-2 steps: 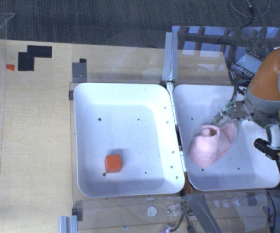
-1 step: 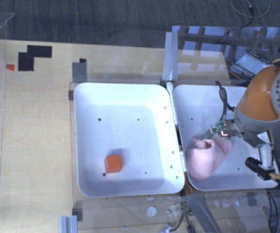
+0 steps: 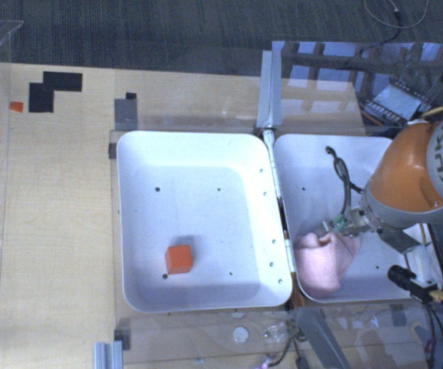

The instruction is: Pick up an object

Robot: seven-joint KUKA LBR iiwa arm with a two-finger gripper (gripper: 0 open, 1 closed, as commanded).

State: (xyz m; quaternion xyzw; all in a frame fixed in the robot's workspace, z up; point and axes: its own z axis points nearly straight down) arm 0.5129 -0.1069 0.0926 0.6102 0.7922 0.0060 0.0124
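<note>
bench (image 3: 52, 206): wooden | black blocks (image 3: 52, 89), small orange square (image 3: 16, 107): far left corner | floor (image 3: 168, 14): dark carpet

orange cube (image 3: 179, 259) | pale pink soft object (image 3: 323, 261) | white bins (image 3: 198, 148) | tan wooden bench (image 3: 52, 221) | orange-banded grey arm (image 3: 414, 177)

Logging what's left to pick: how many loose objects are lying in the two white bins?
2: an orange block in the left bin, toward its near-left corner, and a pink soft object in the right bin, at the pincer. The arm may hide others.
</note>
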